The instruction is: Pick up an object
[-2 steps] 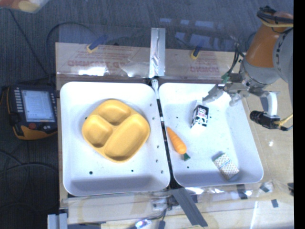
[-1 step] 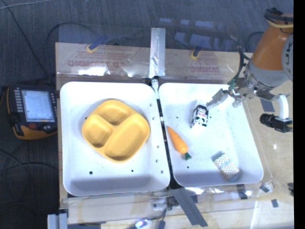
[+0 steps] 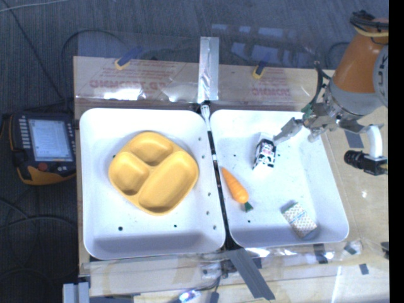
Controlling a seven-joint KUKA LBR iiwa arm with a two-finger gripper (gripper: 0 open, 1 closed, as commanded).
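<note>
The right bin (image 3: 328, 188) holds three small things. A black-and-white cow-patterned carton (image 3: 265, 154) stands near its middle back. An orange carrot (image 3: 235, 187) with a green stub lies by the bin's left wall. A small patterned box (image 3: 299, 219) rests near the front right corner. My gripper (image 3: 284, 133) reaches in from the right, over the back of the right bin. It hangs just up and to the right of the carton, pointing toward it, with nothing seen in its grasp.
The left bin (image 3: 101, 232) carries a yellow divided plate (image 3: 153, 171) in its middle. A ridge between the bins (image 3: 214, 169) runs front to back. A teach pendant (image 3: 41, 145) lies off the bench to the left. The grey arm with its orange band (image 3: 355, 65) enters at the upper right.
</note>
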